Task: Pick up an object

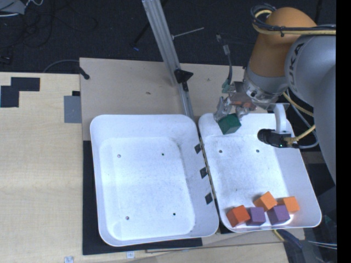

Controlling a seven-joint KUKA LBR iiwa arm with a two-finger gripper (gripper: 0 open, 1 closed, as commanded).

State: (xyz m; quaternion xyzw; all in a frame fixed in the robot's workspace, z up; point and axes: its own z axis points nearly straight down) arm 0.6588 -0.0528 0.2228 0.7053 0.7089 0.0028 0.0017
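Here, in the camera view, a small green block (229, 124) is being held between the two fingers of the gripper (230, 114). The fingers are clenched on its top part. The block is being kept up over the far left corner of the right bin (307, 186), close to the rim. It is tilted, so one corner is pointing down toward the bin floor and a flat face is turned to the camera. It looks almost as wide as it is tall, so a long side cannot be told.

The gripper is being carried by the grey arm (312, 64), which is reaching in from the right, with its orange band (274, 34) showing above the wrist.

The right bin is being used by five small blocks, all bunched at its near edge. An orange-red block (238, 215) is sitting at the left of the bunch. Just beside it a purple block (256, 216) is resting, and another purple block (278, 214) is next in the row. An orange block (267, 200) is sitting just behind them, and one more orange block (290, 204) is at the right end.

The left bin (109, 130) is lying right beside the right bin, and their rims are touching in the middle. Both bins are being held up by the bench (38, 163).
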